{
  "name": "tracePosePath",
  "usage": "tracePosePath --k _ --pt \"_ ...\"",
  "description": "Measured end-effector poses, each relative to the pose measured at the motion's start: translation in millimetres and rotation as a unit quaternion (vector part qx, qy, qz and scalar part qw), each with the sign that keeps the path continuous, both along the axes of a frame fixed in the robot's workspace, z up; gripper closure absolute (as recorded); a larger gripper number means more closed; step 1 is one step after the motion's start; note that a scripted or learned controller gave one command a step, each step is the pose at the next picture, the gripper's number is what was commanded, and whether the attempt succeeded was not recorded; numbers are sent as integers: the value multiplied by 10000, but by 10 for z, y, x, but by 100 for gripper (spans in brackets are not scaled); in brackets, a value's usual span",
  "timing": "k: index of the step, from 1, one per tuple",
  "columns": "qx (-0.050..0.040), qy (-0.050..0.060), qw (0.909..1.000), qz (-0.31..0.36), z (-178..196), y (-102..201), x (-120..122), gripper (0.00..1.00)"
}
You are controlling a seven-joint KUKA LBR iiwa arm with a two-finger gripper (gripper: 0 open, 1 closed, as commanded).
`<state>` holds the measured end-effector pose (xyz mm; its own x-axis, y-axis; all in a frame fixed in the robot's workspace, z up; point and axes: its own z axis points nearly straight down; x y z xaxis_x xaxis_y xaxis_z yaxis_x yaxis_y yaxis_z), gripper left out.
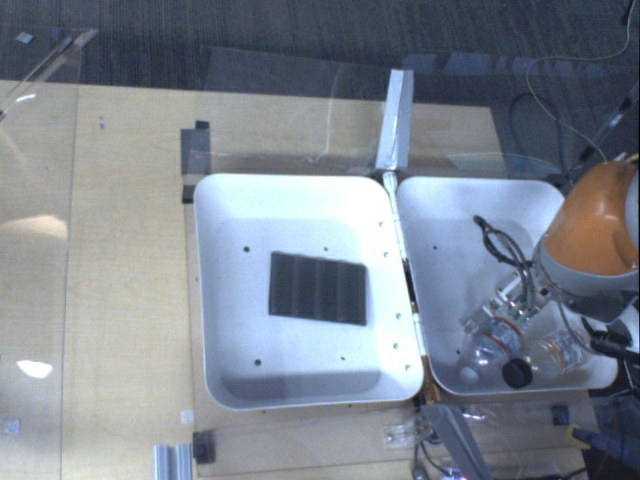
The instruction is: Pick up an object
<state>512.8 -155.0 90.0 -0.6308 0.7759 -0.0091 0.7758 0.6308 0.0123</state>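
Bench (110, 268): light wood surface, seen across the left half; a glare patch is noted at far left.

Left bin (225, 298): shallow, white, rounded corners, set on the bench. Small dark holes are dotted over its floor.

Dark pad (318, 289): a ribbed black rectangle, laid flat near the middle of the left bin's floor, slightly skewed to the walls. Nothing is seen touching it.

Divider (393, 133): a grey metal strip, seen standing up from the seam at the back where the two bins meet.

Right bin (440, 228): same white tray, butted against the left bin along the seam.

Objects in right bin: a cluster is seen at the front of the bin, under the wrist. A small black round piece (516, 373) lies near the front wall; a clear, glassy item (556, 352) lies just beside it, to its right (outline blurred, kind cannot be told). A small pale ball (467, 374) sits to the left of the black piece.

Gripper (497, 326): reached down into the right bin, right above the cluster. Finger spacing cannot be told (wires and clear parts overlap there); no object is seen between them.

Cable (497, 241): a dark loop, seen over the right bin floor, run toward the wrist.

Arm (596, 233): orange band and grey collar seen at the right edge, over the right bin's right wall.
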Motion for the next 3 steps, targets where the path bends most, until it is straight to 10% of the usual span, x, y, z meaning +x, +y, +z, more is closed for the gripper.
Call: tracePosePath --k 1,2,3 --pt "-5 -60 10000 11 134 14 42 100" --pt "-5 -64 10000 8 135 15 45 0" --pt "-9 0 10000 40 0 396 281 0"
